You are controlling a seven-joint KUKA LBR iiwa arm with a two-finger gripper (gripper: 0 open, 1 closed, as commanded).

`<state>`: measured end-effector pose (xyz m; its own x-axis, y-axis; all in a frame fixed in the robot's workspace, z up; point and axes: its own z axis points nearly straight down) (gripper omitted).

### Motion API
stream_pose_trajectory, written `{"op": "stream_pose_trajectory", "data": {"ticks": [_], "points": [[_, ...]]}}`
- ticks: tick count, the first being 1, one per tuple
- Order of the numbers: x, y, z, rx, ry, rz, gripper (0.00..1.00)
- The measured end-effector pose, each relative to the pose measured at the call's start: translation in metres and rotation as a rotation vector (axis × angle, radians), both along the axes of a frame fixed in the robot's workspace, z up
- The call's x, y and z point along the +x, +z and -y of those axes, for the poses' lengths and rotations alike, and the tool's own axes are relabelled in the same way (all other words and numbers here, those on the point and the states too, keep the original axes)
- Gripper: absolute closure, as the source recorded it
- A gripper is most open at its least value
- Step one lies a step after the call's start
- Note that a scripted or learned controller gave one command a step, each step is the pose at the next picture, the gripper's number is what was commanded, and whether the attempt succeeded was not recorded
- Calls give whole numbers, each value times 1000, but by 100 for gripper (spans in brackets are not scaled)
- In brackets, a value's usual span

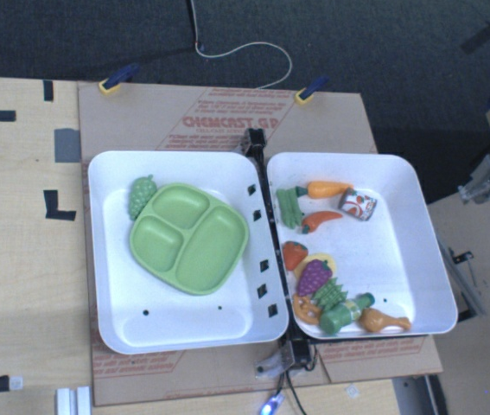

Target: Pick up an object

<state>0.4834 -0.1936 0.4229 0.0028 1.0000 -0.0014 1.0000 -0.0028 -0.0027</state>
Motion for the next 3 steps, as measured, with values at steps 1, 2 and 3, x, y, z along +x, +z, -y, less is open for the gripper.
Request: {"op": "stream_pose_trajectory", "data": {"ticks": [1,2,3], "points": [[0,-29,25,0,0,-1,100],[1,77,5,-3,7,14,100],[0,46,32,0,0,0,100]]}}
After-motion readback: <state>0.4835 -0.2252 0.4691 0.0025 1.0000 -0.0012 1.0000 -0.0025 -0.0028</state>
